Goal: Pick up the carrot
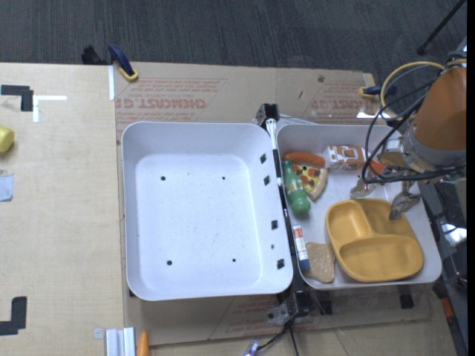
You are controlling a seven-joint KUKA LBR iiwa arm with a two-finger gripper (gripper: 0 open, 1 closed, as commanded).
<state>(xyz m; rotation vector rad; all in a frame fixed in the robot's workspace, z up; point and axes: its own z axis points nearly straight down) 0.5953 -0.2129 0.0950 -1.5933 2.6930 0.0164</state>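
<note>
Dark carpet borders the top of the view, and below it we see the surface (59, 221), covered in part by flattened cardboard (193, 99), which carries two shallow white bins side by side. We note that the left bin (137, 273) shows its bare floor, while the right bin (423, 221) holds all the items. Along the right bin's upper edge we find the carrot (303, 157), lying roughly level, close to the divider between the bins. Just below it and touching it sits a pizza slice (312, 178), with a green bottle (296, 196) beside it against the divider. A small carton (345, 156) lies to the right of the carrot. A yellow divided plate (375, 242) occupies the lower part of the bin, with a slice of bread (320, 261) and a thin tube (300, 246) to its left. The arm (445, 117) enters from the right, and the hand (382, 197) hangs over the plate's upper rim, well apart from the carrot. We see its two fingers spread apart with nothing between them.
</note>
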